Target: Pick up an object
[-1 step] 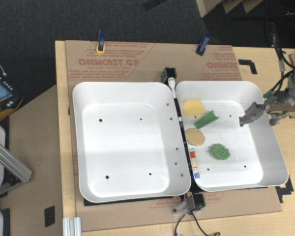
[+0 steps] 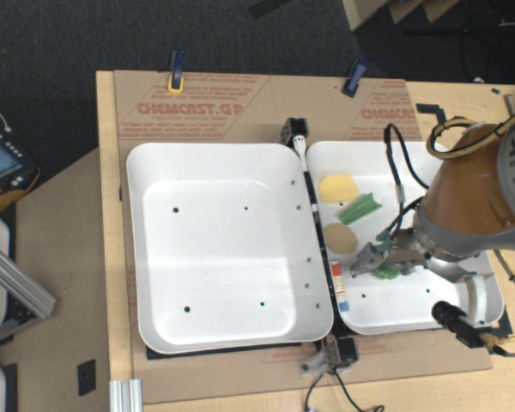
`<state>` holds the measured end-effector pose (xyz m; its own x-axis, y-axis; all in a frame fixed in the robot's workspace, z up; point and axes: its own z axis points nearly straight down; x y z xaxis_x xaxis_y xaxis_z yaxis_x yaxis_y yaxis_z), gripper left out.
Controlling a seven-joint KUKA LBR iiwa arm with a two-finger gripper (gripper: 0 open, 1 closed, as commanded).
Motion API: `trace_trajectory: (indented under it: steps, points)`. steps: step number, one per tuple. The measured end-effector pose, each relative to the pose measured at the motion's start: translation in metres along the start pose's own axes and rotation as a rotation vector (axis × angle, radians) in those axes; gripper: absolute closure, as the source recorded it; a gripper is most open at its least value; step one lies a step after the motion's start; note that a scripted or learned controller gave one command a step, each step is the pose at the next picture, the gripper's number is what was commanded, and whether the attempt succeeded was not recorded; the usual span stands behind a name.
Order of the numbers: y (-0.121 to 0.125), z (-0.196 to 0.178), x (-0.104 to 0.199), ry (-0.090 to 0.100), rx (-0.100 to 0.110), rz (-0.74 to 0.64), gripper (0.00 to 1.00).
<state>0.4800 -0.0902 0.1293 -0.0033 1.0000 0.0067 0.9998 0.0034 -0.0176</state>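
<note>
Brown cardboard point(image 2: 240, 97) covers the bench, and two shallow white bins are set on it side by side, their inner rims nearly touching along a dark seam. Dark carpet lies beyond the far edge of the board. Two clamps, one yellow-and-blue point(image 2: 176, 75) and one blue point(image 2: 355, 75), are fixed at that far edge.

The gripper point(image 2: 369, 263) is lowered into the right bin point(image 2: 386, 316), in its middle part, with the tips directed toward the left bin. A small green object point(image 2: 386, 272) is seen right at the fingers, partly hidden by them; whether it is gripped cannot be told, and how far apart the fingers stand cannot be told either. The wrist and the orange band point(image 2: 463, 200) are tilted over the bin's right side, covering much of that rim. A black cable point(image 2: 396, 166) is looped above the wrist.

Just left of the gripper a round tan object point(image 2: 341, 239) is lying near the bin's inner wall. Beyond it a green bar point(image 2: 359, 209) is laid with its long axis slanted, its higher end toward the far right, its lower end near the tan object. A yellow object point(image 2: 336, 187) is resting just past the bar, touching or nearly touching it.

Open floor is left in the near part of the right bin. The left bin point(image 2: 154, 230) offers a wide open floor.
</note>
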Motion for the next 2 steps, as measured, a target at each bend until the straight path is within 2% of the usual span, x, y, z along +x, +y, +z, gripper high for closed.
trace_trajectory:
  steps: [1,2]
  points:
    - [0.045,-0.042,-0.049,-0.011,-0.024,0.005,0.00]
    - [-0.002,0.048,-0.028,-0.004,-0.013,0.006,0.00]
